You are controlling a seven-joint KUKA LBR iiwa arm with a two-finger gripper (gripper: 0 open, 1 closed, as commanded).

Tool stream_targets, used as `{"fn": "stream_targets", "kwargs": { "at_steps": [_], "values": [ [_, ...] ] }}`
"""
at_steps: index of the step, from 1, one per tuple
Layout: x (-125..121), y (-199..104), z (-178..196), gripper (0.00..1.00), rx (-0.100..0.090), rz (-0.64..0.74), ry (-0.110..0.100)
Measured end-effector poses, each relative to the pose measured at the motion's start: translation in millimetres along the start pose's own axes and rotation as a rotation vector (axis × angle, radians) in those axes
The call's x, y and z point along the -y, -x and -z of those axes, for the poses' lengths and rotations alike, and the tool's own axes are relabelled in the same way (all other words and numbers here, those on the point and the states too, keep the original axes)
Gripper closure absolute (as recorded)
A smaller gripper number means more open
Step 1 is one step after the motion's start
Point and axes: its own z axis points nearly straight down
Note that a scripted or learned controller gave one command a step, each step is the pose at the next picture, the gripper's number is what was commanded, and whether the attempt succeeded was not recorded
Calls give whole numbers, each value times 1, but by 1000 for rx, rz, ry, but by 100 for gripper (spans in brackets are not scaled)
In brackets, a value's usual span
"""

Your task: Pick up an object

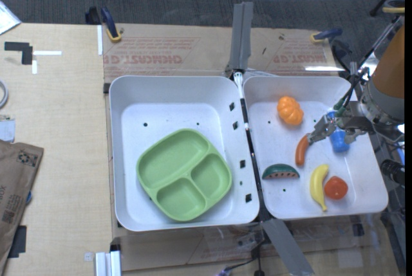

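Blue object point(340, 143) sits partly hidden beneath end effector point(329, 128).

Green divided plate point(185, 174); orange pumpkin point(290, 110); yellow banana point(318, 186); red tomato point(335, 188); blue obj point(340, 141); melon slice point(280, 172) red w/ green rind; white bins point(122, 139).

Two shallow white bins sit side by side on the bench. The left bin point(122, 139) holds a green divided plate point(184, 174) with three compartments, lying slightly turned. The right bin point(270, 201) holds an orange pumpkin-like toy point(290, 110) near the back, a reddish-orange sausage point(301, 150), a watermelon slice point(280, 172), a yellow banana point(318, 185) and a red tomato point(335, 188) touching the banana. The gripper point(329, 128) hangs low over the right bin's right side, just beside a blue object point(340, 143), with the sausage near its left fingertip.
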Motion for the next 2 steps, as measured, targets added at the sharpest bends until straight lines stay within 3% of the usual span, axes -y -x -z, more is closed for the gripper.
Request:
{"fn": "stream_targets", "kwargs": {
  "at_steps": [1, 2],
  "values": [
    [-29, 16, -149, 0, 0, 128, 3],
    [-29, 17, -141, 100, 0, 124, 2]
  ]
}}
